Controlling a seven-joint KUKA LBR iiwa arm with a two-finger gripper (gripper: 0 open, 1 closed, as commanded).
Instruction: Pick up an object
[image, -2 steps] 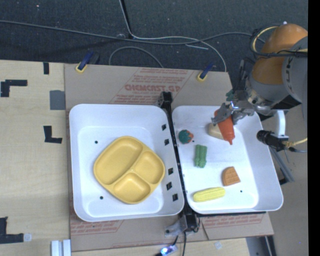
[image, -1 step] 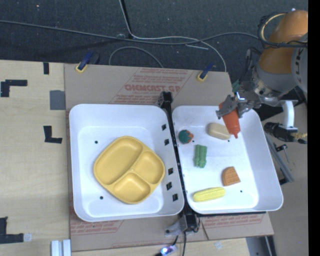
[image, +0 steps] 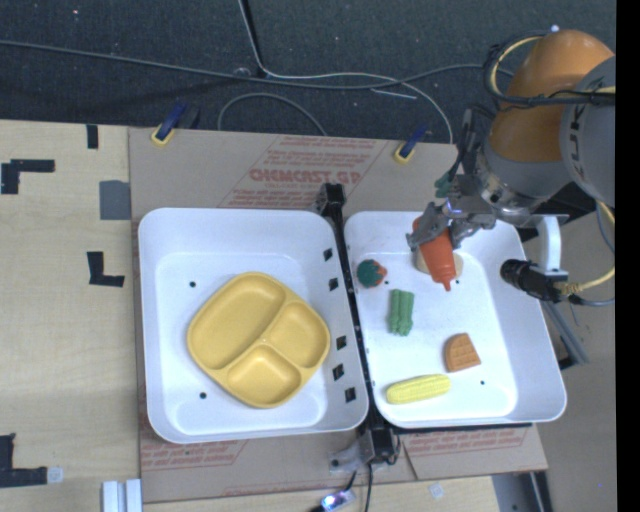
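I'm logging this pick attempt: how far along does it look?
Done: the arm has the hand over the right bin, at an orange carrot-like piece. In hand: that piece sits right under the hand, but a firm grasp cannot be confirmed. Left: lifting it. The corn, green piece and orange wedge lie untouched.

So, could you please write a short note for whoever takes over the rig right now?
Gripper: over the back of the right bin, with an orange carrot-like piece at its tip; whether it is actually gripped cannot be told.
Lying in the right bin: small green and red piece, green pod, orange-brown wedge, yellow corn cob.
Left bin: yellow divided plate.
Done: arm is down at the carrot piece.
Left: confirm the grip and lift it clear.
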